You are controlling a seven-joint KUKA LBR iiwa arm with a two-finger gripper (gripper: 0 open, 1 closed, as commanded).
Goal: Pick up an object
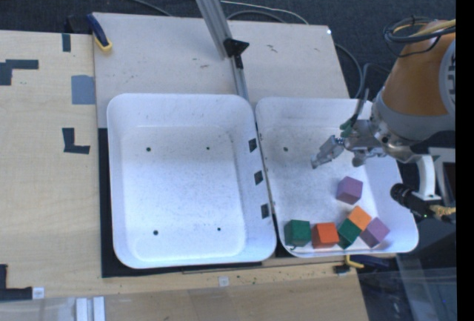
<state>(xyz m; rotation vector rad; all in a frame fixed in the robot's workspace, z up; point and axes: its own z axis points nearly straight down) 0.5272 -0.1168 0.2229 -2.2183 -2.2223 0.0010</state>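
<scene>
In the right bin [296,127], six small blocks sit toward its near, right-hand part. A purple block [349,189] lies on its own, a little up from the rest. Below it, along the bin's near rim, the others crowd in a loose row: a green block [298,231] at the left, an orange-red block [324,235] touching it, then a darker green block [348,231], with an orange block [359,217] pressed against that one from above and a second purple block [375,231] at the right end, near the rim.

The gripper [324,157] hangs over the middle of the same bin, up and to the left of the lone purple block and apart from it. Its fingers point down and leftward; whether they are spread or closed I cannot tell at this angle, and no block is seen between them. Behind it the arm [418,90], grey with its orange band, comes in from the right.

The left bin [118,119] lies just beside the right one, their rims touching. Both rest on a pale board [163,53], from which a slanted metal rail [211,4] rises at the back. A blue and yellow clamp [98,32] grips the board's far left corner.
</scene>
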